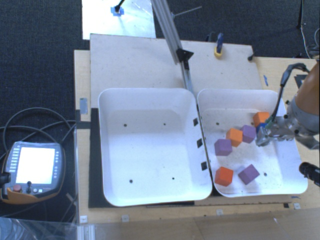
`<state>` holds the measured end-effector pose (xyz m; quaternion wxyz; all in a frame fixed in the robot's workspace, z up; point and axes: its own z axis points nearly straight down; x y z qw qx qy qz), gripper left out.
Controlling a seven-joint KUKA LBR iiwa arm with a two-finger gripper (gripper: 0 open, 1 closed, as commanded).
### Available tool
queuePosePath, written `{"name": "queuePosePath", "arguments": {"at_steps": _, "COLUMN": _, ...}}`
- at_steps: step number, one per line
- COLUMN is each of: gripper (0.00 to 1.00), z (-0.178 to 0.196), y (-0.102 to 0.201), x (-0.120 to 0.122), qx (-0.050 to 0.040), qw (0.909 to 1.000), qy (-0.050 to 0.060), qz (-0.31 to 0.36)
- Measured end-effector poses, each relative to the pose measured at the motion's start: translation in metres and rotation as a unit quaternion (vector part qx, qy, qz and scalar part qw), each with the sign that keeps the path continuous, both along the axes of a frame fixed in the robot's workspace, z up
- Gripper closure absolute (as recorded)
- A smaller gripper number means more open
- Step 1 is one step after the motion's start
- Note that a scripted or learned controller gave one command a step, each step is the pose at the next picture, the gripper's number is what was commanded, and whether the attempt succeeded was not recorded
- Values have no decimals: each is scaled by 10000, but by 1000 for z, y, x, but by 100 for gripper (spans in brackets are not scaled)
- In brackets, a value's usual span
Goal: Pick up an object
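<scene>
Camera view: dark carpet surrounds the bench; a teach pendant (32, 171) lies on the floor at left. The left bin (150, 144) comes next, then the right bin (280, 181) holding orange and purple cubes. The gripper (262, 139) hovers beside a purple cube (248, 133); whether it grasps anything, I cannot tell.

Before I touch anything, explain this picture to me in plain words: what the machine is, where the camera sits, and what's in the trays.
One camera looks down at a slant on a bench. The grey machine entering from the right is a robot arm; its gripper is low over the right bin. Whether it holds anything cannot be told from here. In that bin lie six small blocks: three orange and three purple. The left bin sits beside it. The box with a screen at far left is a handheld controller.
</scene>
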<state>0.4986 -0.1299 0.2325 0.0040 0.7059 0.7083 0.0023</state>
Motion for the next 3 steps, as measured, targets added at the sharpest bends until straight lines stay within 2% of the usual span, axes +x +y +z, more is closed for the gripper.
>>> {"name": "queuePosePath", "arguments": {"at_steps": 1, "gripper": 100, "z": 54, "y": -1, "x": 2, "qx": 1, "qw": 10000, "qy": 2, "qz": 7}}
{"name": "queuePosePath", "arguments": {"at_steps": 3, "gripper": 100, "z": 50, "y": 105, "x": 44, "qx": 20, "qw": 10000, "qy": 29, "qz": 40}}
